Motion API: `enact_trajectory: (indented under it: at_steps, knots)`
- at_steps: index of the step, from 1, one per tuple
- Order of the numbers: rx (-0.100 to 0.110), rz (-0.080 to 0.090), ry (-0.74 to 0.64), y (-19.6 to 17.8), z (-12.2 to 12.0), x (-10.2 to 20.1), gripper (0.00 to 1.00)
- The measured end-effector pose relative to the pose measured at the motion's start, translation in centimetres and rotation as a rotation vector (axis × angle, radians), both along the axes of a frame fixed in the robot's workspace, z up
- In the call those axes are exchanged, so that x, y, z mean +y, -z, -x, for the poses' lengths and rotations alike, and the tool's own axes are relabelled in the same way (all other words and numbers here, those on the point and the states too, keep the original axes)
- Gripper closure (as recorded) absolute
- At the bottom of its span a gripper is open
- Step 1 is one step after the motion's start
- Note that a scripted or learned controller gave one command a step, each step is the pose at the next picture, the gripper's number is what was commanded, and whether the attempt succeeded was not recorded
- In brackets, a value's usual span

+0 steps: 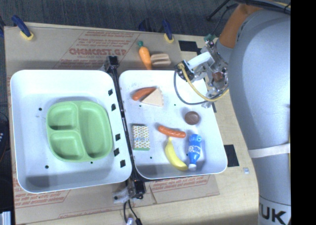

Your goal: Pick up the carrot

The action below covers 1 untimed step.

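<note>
Orange with a green top, the carrot (144,56) lies on the table (74,46) just outside the right bin's (212,162) upper rim, beside a small sandwich (160,60). At that bin's upper right corner hangs the claw (216,82), well apart from the carrot; its state I cannot tell. A green divided plate (79,130) sits in the left bin (24,120).
</note>
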State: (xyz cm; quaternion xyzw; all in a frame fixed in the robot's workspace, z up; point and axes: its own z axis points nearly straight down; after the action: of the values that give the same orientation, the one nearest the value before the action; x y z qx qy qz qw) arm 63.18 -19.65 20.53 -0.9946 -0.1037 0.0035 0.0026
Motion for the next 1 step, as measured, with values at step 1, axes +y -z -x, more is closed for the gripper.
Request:
enact_trajectory:
  at_steps: [1]
  knots:
    - [-0.002,-0.007,-0.001,10.48,-1.63,0.68,0.00]
